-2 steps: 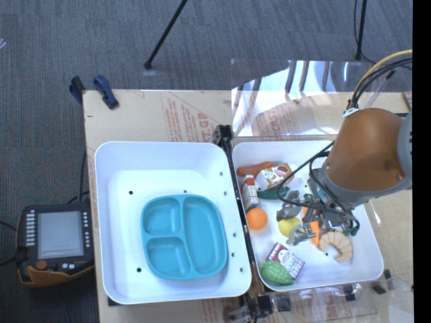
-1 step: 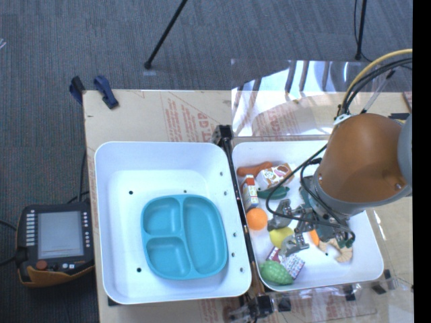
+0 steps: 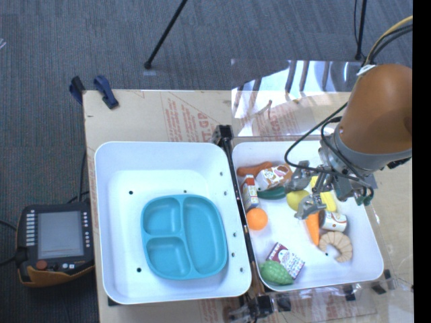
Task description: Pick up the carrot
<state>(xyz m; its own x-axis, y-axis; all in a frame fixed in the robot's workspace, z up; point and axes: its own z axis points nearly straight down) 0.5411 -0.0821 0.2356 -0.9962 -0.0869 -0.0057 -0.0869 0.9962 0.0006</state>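
Dark grey carpet (image 3: pixel 101 25) fills the upper frame around a cardboard-covered tabletop (image 3: pixel 161 113). The left bin (image 3: pixel 114 160) holds a blue divided plate (image 3: pixel 183 236) with bare white floor around it. The right bin (image 3: pixel 370 247) is crowded. The hand (image 3: pixel 311 206) hovers at centre right; whether it is open or closed I cannot tell. The carrot (image 3: pixel 314 229) lies just below it.
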